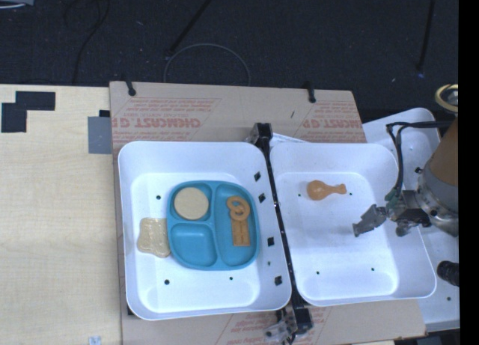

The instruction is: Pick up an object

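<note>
Beside the right bin's [340, 291] right wall hovers the gripper [372, 220], fingers spread with nothing between them, while the tan pear-shaped toy [324, 190] near the far edge looks light, rigid, best pinched across its narrow neck.

Two shallow white plastic bins sit side by side on a brown cardboard sheet [224, 115] on the counter [52, 209], their inner rims touching. The left bin [142, 164] holds a blue three-compartment plastic tray [198, 250] near its middle. A round tan disc [190, 203] lies in the tray's rear-left compartment, and a long tan key-shaped piece [239, 221] lies in its right compartment. A pale rough slab [154, 236] lies on the bin floor, touching the tray's left edge. In the right bin [337, 276], an orange pear-shaped toy [325, 190] lies toward the rear, left of centre. The gripper [368, 223] hangs over this bin's right part, near the toy but apart from it.
</note>
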Available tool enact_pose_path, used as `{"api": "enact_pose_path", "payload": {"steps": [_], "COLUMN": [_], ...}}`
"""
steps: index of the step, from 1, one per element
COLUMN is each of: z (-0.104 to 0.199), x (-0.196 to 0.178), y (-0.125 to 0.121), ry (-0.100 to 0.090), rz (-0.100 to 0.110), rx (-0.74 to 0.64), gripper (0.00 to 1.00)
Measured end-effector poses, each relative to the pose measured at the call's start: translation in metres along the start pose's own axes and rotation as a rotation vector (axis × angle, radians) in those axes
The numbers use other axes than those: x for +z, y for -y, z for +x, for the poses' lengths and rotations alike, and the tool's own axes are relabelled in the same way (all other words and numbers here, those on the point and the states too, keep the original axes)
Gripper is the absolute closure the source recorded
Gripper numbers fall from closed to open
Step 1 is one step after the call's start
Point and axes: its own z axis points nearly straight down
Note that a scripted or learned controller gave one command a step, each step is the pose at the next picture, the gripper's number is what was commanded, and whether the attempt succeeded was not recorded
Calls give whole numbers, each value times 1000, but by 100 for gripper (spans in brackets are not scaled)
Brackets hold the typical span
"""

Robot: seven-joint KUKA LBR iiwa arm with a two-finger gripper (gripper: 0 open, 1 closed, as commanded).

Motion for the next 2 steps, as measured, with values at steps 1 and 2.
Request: {"api": "enact_pose_path", "payload": {"steps": [1, 2], "z": [0, -1], "x": [-6, 39], "y": [-2, -7], "ry": [2, 1], "rz": [-11, -8], "rx": [-3, -3], "gripper": [0, 0]}}
